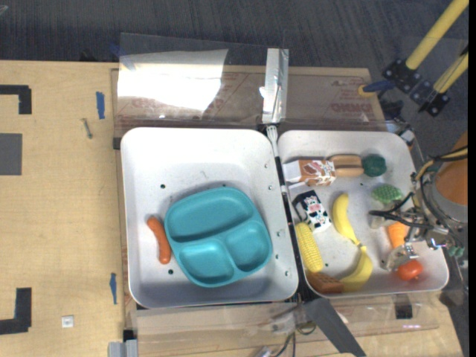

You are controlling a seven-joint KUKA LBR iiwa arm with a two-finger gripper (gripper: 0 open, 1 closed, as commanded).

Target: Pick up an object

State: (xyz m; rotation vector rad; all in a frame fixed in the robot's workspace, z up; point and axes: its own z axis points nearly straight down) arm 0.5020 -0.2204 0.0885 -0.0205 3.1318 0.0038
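Dark carpet shows beyond the pale wooden desk (pixel 59 236), which carries two shallow white bins side by side. In the left bin (pixel 149 155) a teal divided plate (pixel 217 234) lies near the middle, and an orange carrot (pixel 159 240) rests just beside the plate's left edge. A clear plastic sheet (pixel 175 88) lies behind this bin.

On the other side, the right bin (pixel 338 140) is crowded. Along its back wall lie a small brown and white carton (pixel 317 171), a hot dog bun (pixel 346 165) and a dark green round vegetable (pixel 375 164). Below them sit a black and white toy (pixel 313 210), a banana (pixel 349 236) curving down toward the front wall, and a corn cob (pixel 309 247) along the left wall. A leafy green piece (pixel 387 193) lies near the right wall, with an orange piece (pixel 397 233) and a red tomato (pixel 410 271) below it.

At the right edge the arm reaches in, its orange band (pixel 455 188) above the bin's right wall. Its tool (pixel 411 250) hangs low over the bin's right side, between the orange piece and the tomato, close to both. Cables and dark parts clutter that spot, so I cannot tell how its fingers stand, nor whether they grip anything.
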